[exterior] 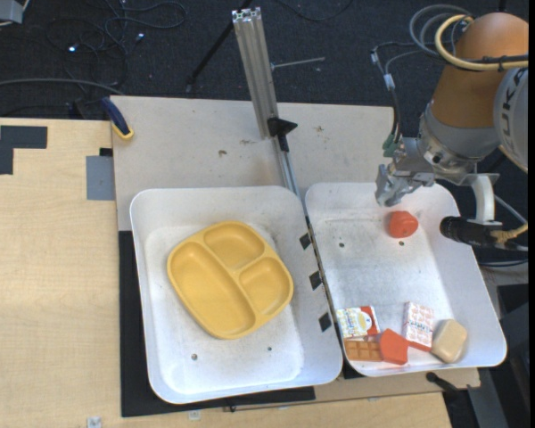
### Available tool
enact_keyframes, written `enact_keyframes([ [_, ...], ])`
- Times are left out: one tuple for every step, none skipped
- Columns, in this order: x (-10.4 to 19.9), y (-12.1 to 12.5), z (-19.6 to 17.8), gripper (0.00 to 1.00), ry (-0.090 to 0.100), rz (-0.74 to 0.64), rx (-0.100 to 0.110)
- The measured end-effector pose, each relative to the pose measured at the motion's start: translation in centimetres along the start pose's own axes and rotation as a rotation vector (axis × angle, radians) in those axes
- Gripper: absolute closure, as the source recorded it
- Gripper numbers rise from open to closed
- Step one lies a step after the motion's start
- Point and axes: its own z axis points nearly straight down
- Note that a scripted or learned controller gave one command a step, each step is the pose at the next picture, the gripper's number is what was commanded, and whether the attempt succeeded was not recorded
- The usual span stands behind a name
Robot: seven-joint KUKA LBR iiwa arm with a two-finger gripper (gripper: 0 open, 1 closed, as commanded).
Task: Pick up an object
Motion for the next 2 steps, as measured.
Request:
enact_keyframes([
  [5.3, 0.9, 0.9, 1.00, -0.001, 0.000, 0.002],
  [10.9, 0.4, 0.3, 1.00, 0.000, 0.000, 0.002],
])
